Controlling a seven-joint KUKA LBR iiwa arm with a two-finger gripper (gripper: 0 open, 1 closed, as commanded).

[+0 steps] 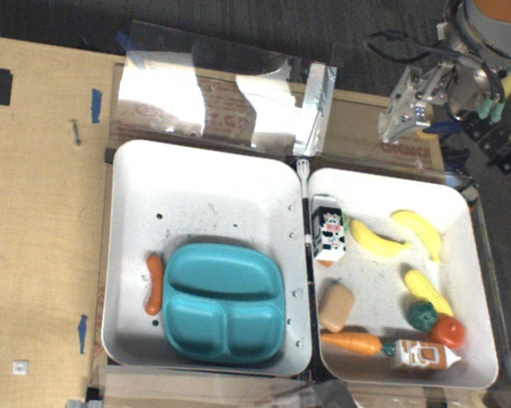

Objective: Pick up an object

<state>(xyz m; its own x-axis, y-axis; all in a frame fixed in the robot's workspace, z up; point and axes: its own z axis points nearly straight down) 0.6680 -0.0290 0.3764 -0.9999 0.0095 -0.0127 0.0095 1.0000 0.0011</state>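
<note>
Both white bins (212,179) look like smooth, slightly glossy plastic; the teal divided tray (222,304) is matt plastic, the bench top (17,242) bare wood, the gripper (406,111) shiny metal.

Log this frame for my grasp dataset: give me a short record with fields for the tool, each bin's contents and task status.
tool: two-finger tool above the bench beyond the right bin, over no object
left bin: teal three-compartment plastic tray; orange toy sausage beside its left edge
right bin: two yellow toy bananas, small black-and-white carton, yellow toy corn cob, tan toy bread piece, orange toy carrot, red toy tomato, orange-and-white toy carton lying flat
status: nothing picked up yet
</note>
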